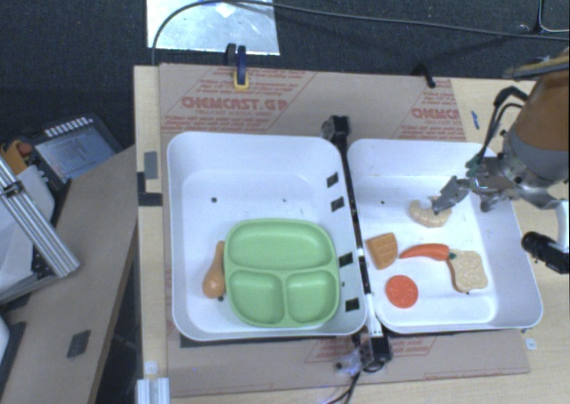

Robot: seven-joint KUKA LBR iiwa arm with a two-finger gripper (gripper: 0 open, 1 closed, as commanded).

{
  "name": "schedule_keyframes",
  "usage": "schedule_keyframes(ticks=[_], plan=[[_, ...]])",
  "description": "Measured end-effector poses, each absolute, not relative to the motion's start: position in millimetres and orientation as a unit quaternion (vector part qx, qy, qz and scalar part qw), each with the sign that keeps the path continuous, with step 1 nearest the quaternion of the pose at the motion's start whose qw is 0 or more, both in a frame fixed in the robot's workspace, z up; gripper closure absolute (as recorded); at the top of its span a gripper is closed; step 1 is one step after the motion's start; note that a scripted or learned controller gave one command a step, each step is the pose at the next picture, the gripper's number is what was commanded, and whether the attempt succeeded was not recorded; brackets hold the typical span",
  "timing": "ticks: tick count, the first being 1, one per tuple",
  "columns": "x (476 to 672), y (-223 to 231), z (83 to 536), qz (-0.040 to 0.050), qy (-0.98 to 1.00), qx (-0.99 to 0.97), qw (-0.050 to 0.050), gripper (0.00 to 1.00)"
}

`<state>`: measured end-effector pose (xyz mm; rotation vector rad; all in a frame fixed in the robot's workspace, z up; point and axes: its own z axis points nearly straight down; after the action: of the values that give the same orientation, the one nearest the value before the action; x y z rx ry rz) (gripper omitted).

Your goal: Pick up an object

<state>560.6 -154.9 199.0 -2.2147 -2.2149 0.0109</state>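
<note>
Several toy foods lie in the right bin (508, 309): a pale curved piece (423, 213), an orange block (382, 250), a red-orange pepper (426, 252), a red round slice (402, 291) and a beige toast slice (468, 270). My gripper (449, 196) reaches in from the right and hangs just above and to the right of the pale curved piece, close to it. I cannot make out any contact between them. Nothing is lifted off the bin floor.
The left bin (191, 180) holds a green divided plate (280, 270) and a tan drumstick-shaped toy (215, 274) against the plate's left side. A black divider (349, 215) runs between the bins. The arm's grey body (539, 140) covers the right bin's far right corner.
</note>
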Motion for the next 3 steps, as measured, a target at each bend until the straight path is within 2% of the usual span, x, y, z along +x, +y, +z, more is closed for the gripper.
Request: schedule_keyframes(ticks=[1, 3], plan=[[563.6, -155, 206, -0.0003, -0.708, -0.706, 0.0, 0.0], [560.4, -141, 96, 0.0005, -0.708, -0.706, 0.002, 0.0]])
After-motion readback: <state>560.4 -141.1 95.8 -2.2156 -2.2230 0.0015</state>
